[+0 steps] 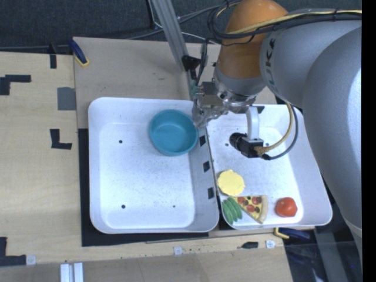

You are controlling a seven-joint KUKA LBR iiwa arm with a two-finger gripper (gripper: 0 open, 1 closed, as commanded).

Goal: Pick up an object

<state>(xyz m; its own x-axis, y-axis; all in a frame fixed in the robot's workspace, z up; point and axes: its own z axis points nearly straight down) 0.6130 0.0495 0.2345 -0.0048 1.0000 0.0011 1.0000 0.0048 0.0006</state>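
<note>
The desk [135, 69] carries two shallow white bins set side by side. The left bin [111, 187] contains one blue bowl [172, 133], which sits upright near the bin's upper right corner, close to the wall shared with the right bin [305, 175].

The right bin holds four small items grouped along its lower edge. A yellow round piece [231, 183] lies just beside the dividing wall. Below it lie a green pod-shaped piece [231, 210] and a pizza slice [254, 207], the two touching or nearly touching. A red tomato [286, 207] rests to the right of the slice, apart from it.

The grey arm [317, 75] enters from the right, with its orange band [249, 34] above the wrist. The tool [201, 115] is positioned over the upper end of the dividing wall, at the right rim of the blue bowl. How far its jaws stand apart cannot be determined from this angle, and no item is seen between them. A black cable fitting [247, 144] hangs below the wrist over the right bin.
</note>
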